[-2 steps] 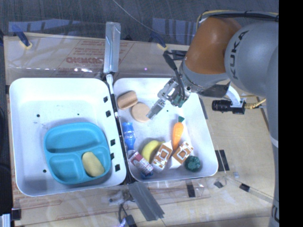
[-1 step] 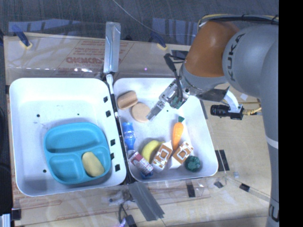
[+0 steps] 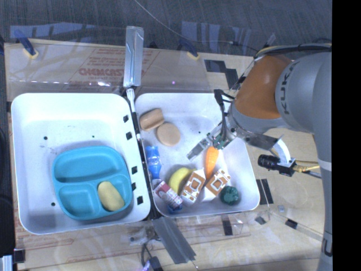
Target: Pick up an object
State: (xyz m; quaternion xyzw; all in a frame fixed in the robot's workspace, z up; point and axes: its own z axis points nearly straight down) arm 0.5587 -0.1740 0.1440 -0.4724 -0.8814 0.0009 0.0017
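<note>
My gripper (image 3: pixel 207 145) is low in the right bin (image 3: pixel 248 174), near its right middle, and its fingers stand open. An orange carrot (image 3: pixel 210 162) lies directly below it, pointing toward the bin's front. The carrot's upper end sits right at the fingertips, but I cannot tell whether they touch it. Close by at the front are two orange-and-white blocks (image 3: pixel 193 186) (image 3: pixel 218 182), a yellow-green fruit (image 3: pixel 179 179) and a dark green lump (image 3: pixel 229 195).
The right bin also holds a brown roll (image 3: pixel 151 119), a round tan disc (image 3: pixel 168 134), a blue bottle (image 3: pixel 152 160) and a small red-and-white item (image 3: pixel 166 193). In the left bin (image 3: pixel 34 112) a blue divided plate (image 3: pixel 84 171) carries a yellow oval (image 3: pixel 111 196).
</note>
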